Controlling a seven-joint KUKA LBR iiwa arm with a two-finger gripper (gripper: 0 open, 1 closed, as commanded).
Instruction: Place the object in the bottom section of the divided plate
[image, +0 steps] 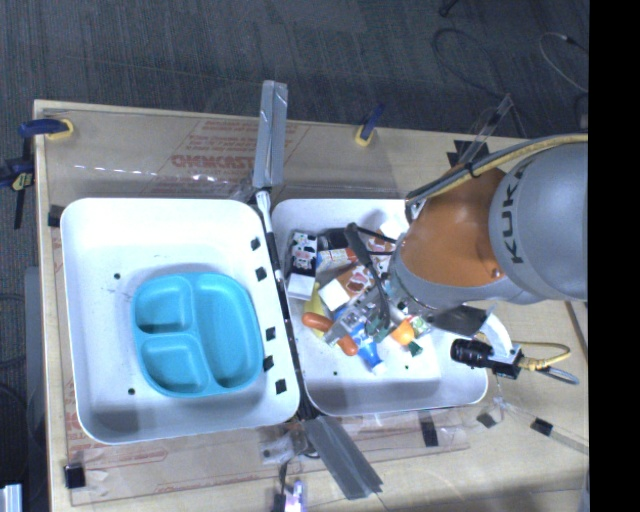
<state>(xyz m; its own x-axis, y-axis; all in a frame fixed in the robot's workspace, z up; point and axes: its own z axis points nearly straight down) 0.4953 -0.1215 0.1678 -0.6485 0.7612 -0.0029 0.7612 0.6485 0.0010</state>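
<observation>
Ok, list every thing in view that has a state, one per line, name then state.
divided plate: flat in the left bin, right way up, nothing in its sections.
left bin: holds the plate.
right bin: holds a jumbled pile of small objects.
pile of small objects: heaped, pieces overlapping, none on the plate.
arm: reaching over the right bin, above the pile.
</observation>
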